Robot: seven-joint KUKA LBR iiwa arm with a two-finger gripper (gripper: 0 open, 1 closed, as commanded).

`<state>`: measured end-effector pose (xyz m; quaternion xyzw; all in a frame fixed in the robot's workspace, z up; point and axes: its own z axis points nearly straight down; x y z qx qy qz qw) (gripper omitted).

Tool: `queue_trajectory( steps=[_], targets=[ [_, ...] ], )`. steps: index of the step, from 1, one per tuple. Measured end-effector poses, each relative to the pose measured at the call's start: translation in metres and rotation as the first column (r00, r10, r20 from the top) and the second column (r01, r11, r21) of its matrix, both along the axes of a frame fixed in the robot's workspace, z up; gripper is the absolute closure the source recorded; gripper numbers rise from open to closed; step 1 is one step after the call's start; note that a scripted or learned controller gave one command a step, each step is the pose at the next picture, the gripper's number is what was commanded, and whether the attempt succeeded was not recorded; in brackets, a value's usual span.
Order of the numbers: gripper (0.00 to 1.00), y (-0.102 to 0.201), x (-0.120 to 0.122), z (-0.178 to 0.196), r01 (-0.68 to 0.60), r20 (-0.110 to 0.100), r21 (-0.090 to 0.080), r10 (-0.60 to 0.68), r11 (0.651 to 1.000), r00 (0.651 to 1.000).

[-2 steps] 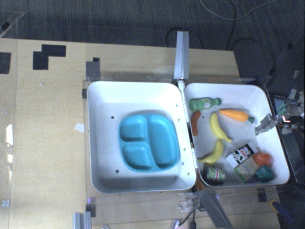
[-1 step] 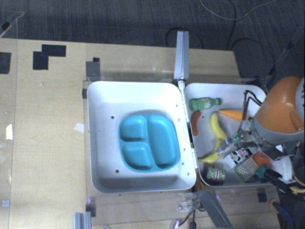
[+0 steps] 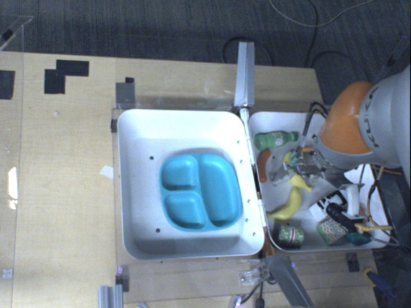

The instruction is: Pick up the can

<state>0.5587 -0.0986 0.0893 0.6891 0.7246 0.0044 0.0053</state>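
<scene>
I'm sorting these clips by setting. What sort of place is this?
Probably a robotics lab bench: a robot arm reaches over two white bins fixed to a wooden bench, with loose cables on the carpet behind.

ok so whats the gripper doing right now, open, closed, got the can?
Gripper: down in the right bin above the banana; finger state cannot be told. The can lies apart, not held.

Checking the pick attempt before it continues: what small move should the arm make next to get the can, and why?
Probably shift the gripper toward the right bin's near corner, over the can. The gripper sits mid-bin by the banana, below the green bottle, while the can lies on its side past the banana, apart from the gripper.
</scene>
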Motion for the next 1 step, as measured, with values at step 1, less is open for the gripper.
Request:
queue_trajectory(
  steps=[1],
  targets=[
    [0.00, -0.0744, 0.0750, -0.0019, 0.058, -0.006, -0.001, -0.058, 0.998, 0.998]
  ],
)
